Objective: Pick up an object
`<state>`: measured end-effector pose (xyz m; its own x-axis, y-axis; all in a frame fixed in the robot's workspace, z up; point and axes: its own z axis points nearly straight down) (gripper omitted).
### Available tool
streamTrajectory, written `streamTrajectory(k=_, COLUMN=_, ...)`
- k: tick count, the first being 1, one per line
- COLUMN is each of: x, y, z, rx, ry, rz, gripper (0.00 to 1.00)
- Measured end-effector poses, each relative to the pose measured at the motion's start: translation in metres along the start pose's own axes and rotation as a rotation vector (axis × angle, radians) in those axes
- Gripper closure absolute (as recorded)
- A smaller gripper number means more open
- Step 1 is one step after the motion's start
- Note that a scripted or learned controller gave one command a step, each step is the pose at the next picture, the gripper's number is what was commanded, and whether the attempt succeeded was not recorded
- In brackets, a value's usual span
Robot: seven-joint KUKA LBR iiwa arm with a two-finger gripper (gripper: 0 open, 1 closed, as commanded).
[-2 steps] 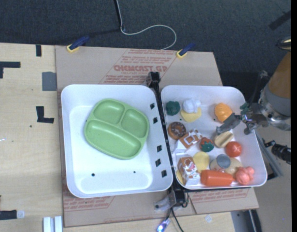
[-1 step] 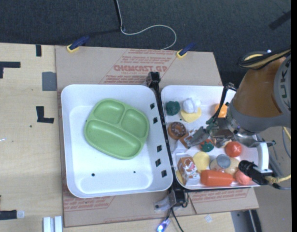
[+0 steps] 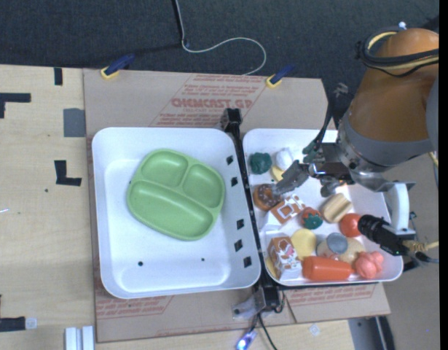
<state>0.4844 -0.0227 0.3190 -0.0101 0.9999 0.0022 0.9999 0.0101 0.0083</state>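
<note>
Filling the right side of the view, the grey KUKA arm (image 3: 387, 108) with its orange band leans over the right bin (image 3: 311, 138). 2 shallow white bins sit side by side on a cardboard sheet (image 3: 209, 100). The left bin (image 3: 114, 254) holds a green divided plate (image 3: 177, 193) with 3 compartments, lying toward its upper middle. The right bin is crowded with toy food: an orange carrot-like piece (image 3: 327, 269) along the front edge, a pink piece (image 3: 368, 265) beside it, a red tomato-like piece (image 3: 349, 225), a yellow piece (image 3: 305, 240) and a dark green piece (image 3: 260, 162). The gripper (image 3: 284, 184) hangs low over the bin's upper left, just above a brown round piece (image 3: 266, 196); I cannot tell how its fingers stand.
</note>
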Motion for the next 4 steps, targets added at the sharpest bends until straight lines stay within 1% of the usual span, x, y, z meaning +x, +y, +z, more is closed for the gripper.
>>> streamTrajectory(k=2, x=0.099, y=0.002, z=-0.139, rx=0.002, ry=0.0, rz=0.003, gripper=0.0)
streamTrajectory(k=3, x=0.096, y=0.002, z=-0.145, rx=0.01, ry=-0.004, rz=0.008, gripper=1.0)
streamTrajectory(k=4, x=0.137, y=0.001, z=-0.108, rx=0.013, ry=-0.003, rz=0.006, gripper=1.0)
